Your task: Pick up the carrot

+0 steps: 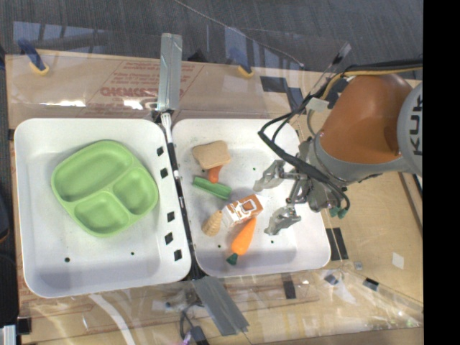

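Note:
The orange carrot [243, 238] with a small green end lies in the right bin [309, 254], near its front edge, pointing up and to the right. My gripper [276, 197] hovers just right of it, above the bin floor. Its two metal fingers [270, 172] are spread apart, open, with nothing between them. The carrot is apart from the fingers, a short way to their lower left.
In the right bin also lie a tan bread slice [210, 154], a green pod [211, 187], an orange-white carton [242, 208] touching the carrot's top, and a small tan pastry [212, 224]. The left bin [36, 257] holds a green divided plate [104, 186].

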You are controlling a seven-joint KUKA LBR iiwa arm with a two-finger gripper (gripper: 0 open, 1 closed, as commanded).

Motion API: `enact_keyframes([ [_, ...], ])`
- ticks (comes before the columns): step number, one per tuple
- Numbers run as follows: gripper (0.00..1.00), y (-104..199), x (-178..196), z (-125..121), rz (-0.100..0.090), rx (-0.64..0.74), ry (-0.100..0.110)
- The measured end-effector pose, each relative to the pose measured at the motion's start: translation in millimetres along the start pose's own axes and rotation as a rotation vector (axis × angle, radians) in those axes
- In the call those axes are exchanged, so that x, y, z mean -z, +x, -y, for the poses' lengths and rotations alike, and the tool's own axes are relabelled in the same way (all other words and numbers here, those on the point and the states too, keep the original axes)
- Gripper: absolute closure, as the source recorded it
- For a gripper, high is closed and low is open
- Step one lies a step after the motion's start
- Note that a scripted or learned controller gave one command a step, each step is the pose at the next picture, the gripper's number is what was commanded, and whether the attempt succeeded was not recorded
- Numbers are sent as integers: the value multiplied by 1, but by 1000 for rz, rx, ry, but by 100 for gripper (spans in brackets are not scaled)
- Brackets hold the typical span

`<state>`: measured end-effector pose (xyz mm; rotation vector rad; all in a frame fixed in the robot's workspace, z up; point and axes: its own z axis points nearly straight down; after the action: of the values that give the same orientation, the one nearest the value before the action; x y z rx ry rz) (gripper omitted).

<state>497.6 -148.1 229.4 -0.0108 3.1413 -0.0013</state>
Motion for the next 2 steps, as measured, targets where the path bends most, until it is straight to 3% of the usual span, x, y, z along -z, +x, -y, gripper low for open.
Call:
enact_keyframes([
  [1, 0, -25, -118, 2, 28, 576, 12],
  [2, 0, -27, -119, 39, 40, 1048, 25],
])
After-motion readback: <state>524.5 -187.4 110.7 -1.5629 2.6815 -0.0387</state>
